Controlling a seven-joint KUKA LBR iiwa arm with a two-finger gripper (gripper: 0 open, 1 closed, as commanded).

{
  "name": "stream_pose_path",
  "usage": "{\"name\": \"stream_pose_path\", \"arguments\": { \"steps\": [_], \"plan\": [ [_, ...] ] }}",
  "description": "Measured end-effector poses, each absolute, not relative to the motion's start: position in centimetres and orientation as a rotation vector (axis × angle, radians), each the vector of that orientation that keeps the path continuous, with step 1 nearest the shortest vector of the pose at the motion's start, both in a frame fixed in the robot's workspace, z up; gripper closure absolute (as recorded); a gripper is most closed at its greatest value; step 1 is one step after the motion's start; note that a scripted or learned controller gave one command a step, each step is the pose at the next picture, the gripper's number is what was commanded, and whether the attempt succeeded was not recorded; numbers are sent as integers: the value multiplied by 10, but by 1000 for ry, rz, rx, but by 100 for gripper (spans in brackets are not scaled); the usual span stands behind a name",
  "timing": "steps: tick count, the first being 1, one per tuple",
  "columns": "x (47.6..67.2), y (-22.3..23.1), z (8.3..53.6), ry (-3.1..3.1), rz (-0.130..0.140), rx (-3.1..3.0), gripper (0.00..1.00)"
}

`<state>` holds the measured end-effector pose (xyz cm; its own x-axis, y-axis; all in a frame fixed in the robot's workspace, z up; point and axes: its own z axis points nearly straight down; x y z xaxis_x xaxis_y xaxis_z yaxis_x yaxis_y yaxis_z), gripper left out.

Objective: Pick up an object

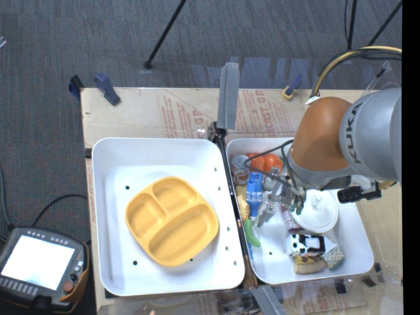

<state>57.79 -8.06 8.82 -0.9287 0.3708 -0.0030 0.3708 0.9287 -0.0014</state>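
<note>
Scene: bench (pixel 151 113) carrying two shallow white bins side by side, seen from above at a slant.
Left bin (pixel 108 176): holds one yellow divided plate (pixel 172 220), lying flat near the middle and well apart from the arm.
Right bin (pixel 359 241): crowded with small things, so any pick has to come from here.
Arm: reaches in from the right, its orange band (pixel 321 135) hanging over the back half of the right bin and hiding part of what lies there.
End effector (pixel 270 205): lowered into the left part of the right bin, pointing down toward the clutter; fingers look parted, with nothing seen between them, so I judge it open and not holding anything.
Likely targets: a blue bottle-like item (pixel 254 190) and a green item (pixel 252 235) lie along the bin's left wall, just beside the fingers; a red item (pixel 268 162) sits behind them.
Other contents: a white round lidded cup (pixel 318 210) just right of the fingers, a black-and-white cow-patterned toy (pixel 306 245) near the front, a brownish piece under it.
Stage, as a judgement: approach or descent toward a grasp, nothing lifted yet.
Risk: things are packed close and touching, so the fingers may land on two at once or push one against the wall.
</note>
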Motion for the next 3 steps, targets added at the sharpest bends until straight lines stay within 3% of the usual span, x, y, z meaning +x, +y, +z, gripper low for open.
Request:
{"name": "stream_pose_path", "arguments": {
  "steps": [1,2,3],
  "plan": [
    [608,-84,88,2997,0,939,0],
    [611,-83,88,2976,-1,1001,0],
    [623,-86,88,2789,-2,1447,0]
  ]
}}
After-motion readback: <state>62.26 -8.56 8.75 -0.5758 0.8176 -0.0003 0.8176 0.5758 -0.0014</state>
